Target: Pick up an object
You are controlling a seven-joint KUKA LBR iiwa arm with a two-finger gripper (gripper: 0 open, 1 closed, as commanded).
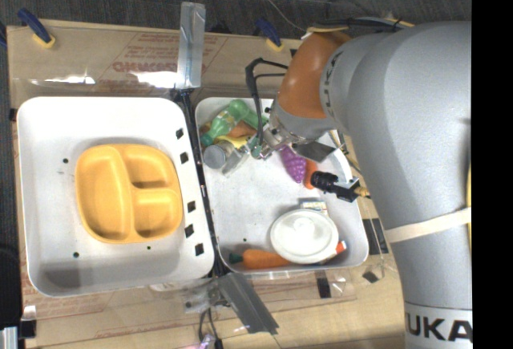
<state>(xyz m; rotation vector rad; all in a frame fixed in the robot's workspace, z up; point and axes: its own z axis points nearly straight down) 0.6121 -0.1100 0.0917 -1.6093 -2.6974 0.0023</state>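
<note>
My gripper (pixel 259 148) is low in the right bin (pixel 240 203), near its far left corner. It sits right beside a cluster of objects: a green item (pixel 234 112), a yellow-orange item (pixel 232 131) and a grey cylinder (pixel 215 156). A purple object (pixel 294 165) lies just to the gripper's right, under the wrist. Nothing can be seen held by the gripper.
A white round dish (pixel 303 235) and an orange carrot (pixel 264 260) lie at the near edge of the right bin. The left bin (pixel 48 259) holds a yellow divided plate (pixel 128 191). The grey arm covers the right side of the right bin.
</note>
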